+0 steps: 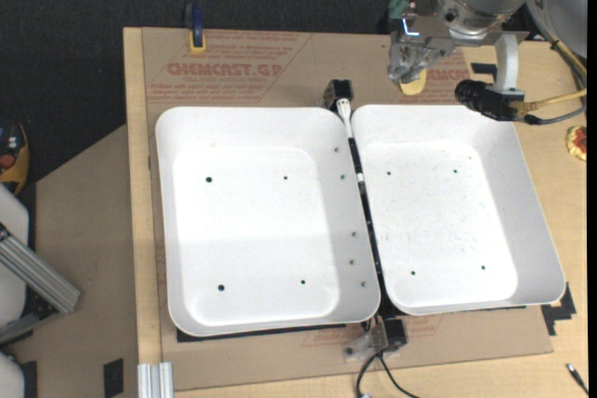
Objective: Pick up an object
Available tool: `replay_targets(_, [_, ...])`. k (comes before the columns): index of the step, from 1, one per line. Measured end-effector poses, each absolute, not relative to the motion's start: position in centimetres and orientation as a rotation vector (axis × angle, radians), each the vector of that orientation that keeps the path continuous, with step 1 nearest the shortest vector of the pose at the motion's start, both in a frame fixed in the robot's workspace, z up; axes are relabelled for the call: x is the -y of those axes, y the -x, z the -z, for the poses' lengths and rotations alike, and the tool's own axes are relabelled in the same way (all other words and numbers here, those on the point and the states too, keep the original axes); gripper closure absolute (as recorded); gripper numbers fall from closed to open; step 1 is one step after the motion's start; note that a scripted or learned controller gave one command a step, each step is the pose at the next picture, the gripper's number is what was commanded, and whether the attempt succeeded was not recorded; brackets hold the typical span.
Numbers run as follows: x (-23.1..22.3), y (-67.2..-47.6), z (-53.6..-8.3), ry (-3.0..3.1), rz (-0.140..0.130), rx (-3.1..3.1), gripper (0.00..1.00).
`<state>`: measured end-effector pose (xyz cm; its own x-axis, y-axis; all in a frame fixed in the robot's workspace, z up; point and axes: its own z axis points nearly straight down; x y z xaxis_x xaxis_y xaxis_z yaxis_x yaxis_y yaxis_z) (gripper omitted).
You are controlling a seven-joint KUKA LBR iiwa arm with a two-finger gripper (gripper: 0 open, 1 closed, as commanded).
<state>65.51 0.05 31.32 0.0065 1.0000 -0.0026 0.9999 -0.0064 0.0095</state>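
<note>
Red "CHEMCAST" lettering marks the board [233, 61]; the gripper [409, 70], jaws pinching a tan object [411, 84], hangs beyond the right bin [522, 163].

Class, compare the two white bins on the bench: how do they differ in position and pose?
The left bin lies farther from the arm; the right bin lies on the arm's side. The gripper hangs just beyond the right bin's far rim, well away from the left bin. The left bin sits roughly square in the view; the right bin looks slightly turned. Both are shallow, white, with four dark dots.

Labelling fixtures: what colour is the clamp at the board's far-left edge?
Blue clamp with a yellow base, in the camera view.
</note>
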Motion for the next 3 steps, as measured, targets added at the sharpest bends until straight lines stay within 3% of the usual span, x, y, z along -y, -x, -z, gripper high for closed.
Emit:
replay_targets(1, [-11.0,-66.5,-24.8,-2.215,0.004,-2.238,1.0])
replay_targets(3, [-2.2,-66.5,-32.7,-2.221,-0.006,-2.213,1.0])
